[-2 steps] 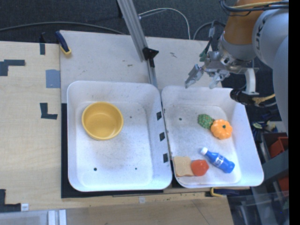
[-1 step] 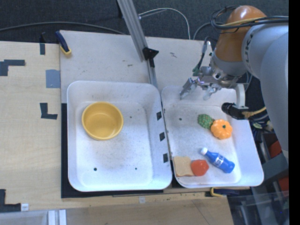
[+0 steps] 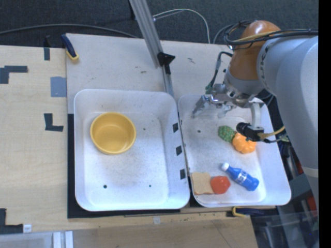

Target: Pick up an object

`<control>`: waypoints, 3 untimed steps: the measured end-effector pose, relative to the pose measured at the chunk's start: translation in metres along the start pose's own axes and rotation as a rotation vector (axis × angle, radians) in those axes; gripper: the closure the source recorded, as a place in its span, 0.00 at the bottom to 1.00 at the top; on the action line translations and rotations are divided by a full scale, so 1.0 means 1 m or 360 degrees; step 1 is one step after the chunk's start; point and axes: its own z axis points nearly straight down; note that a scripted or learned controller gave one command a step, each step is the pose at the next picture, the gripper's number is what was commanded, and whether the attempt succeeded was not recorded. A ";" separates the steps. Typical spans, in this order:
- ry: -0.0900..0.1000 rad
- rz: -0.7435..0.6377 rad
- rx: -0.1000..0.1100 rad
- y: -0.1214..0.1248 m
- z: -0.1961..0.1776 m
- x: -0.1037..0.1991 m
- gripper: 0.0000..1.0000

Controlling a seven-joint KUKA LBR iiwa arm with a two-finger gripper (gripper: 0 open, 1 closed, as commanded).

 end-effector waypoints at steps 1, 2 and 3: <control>0.0000 -0.0003 -0.0007 0.001 -0.013 0.000 1.00; 0.0000 0.0001 -0.0019 -0.001 -0.077 0.000 1.00; 0.0000 0.0001 -0.0017 0.000 -0.120 0.001 1.00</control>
